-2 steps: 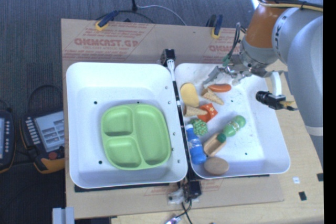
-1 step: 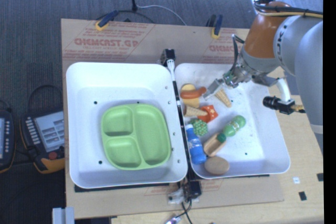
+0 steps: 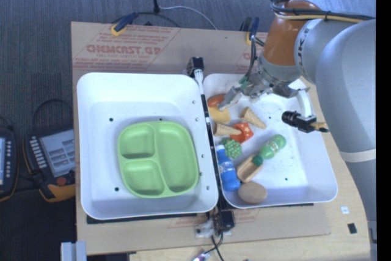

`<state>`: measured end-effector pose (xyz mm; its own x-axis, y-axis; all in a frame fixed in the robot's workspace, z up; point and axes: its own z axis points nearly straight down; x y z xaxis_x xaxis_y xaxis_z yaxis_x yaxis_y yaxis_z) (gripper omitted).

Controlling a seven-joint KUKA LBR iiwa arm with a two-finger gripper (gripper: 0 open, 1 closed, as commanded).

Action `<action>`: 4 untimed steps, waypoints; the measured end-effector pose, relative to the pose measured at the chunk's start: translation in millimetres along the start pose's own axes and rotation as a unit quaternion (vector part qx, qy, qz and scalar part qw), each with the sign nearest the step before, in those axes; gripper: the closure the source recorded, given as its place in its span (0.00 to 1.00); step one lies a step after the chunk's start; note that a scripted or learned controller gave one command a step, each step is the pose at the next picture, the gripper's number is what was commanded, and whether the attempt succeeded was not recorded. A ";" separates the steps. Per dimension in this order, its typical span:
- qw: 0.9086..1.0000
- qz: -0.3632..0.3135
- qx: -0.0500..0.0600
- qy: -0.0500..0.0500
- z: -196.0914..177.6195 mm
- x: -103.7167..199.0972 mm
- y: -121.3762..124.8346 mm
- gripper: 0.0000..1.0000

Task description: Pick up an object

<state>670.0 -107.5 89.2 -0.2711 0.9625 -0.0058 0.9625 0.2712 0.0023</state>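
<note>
jaws state unclear, hovering over right bin (image 3: 317, 189), orange toy (image 3: 215, 101) just beside

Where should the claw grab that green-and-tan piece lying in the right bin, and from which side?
Probably from straight above, across the narrow middle of the green-and-tan piece, where green meets tan. It lies flat and slanted in the right bin, with bare floor on its right flank. Turn the claw so its fingers close across the width. The brown lump and blue bottle crowd its lower end.
</note>
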 end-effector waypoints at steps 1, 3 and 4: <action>0.994 0.112 -0.004 0.000 -0.2 20.9 -69.7 0.00; 0.998 0.064 0.001 0.003 -9.1 30.6 -84.8 0.00; 0.995 0.097 -0.001 0.001 0.6 19.9 -48.0 0.00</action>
<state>618.4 -101.4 88.4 -0.0794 0.9968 -0.0034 0.9968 0.0794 0.0056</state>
